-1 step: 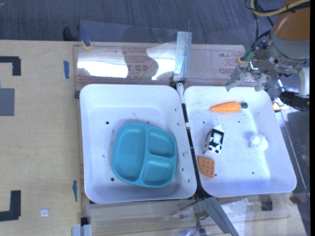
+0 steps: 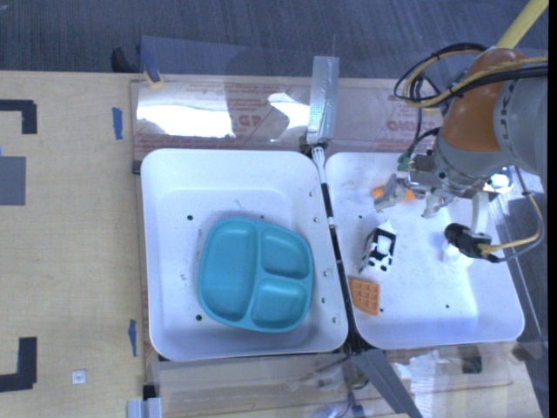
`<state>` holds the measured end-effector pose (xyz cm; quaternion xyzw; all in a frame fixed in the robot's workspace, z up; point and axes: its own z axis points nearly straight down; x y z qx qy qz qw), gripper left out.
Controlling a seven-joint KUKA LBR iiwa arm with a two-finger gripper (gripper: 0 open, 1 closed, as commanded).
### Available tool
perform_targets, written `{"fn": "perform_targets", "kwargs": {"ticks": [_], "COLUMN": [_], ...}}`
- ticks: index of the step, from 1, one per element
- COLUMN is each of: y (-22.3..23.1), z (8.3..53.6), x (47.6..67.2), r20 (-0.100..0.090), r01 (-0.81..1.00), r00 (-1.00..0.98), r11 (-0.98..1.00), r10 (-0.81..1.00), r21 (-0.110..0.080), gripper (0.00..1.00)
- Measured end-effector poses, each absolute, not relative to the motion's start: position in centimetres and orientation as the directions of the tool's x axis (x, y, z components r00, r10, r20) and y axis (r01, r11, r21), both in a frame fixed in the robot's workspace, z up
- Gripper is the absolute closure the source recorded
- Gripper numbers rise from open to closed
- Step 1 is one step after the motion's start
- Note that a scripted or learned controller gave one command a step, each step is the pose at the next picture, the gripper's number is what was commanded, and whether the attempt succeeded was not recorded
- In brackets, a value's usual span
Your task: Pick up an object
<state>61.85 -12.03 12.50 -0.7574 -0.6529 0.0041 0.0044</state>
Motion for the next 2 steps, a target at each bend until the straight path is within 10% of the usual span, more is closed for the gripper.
{"fn": "perform_targets", "kwargs": {"ticks": [1, 2], "y": [-9.2, -9.2], "z": [8.7, 10.0], "x": [58.9, 59.1], "r20": [0.000, 0.001], "r01": [0.990, 0.990], "r00": [0.142, 0.144], "r11": [-0.142, -0.144], "r10": [0.990, 0.990], "r21": [0.005, 0.012], "gripper": [0.00, 1.00]}}
